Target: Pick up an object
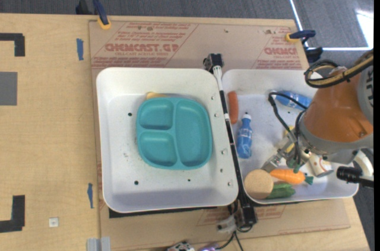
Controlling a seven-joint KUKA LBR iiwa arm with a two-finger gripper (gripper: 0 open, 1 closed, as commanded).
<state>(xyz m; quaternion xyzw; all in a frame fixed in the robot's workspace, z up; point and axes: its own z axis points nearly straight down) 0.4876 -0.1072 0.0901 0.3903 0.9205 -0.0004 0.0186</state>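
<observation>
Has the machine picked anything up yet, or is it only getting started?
Nothing looks picked up yet. The arm is low over the right bin, its gripper just above the toy carrot, but nothing shows between its fingers. The blue bottle and the teal plate lie untouched. Grasping and lifting are left.

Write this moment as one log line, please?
arm: over right bin | gripper: above toy carrot | left bin: teal divided plate
</observation>
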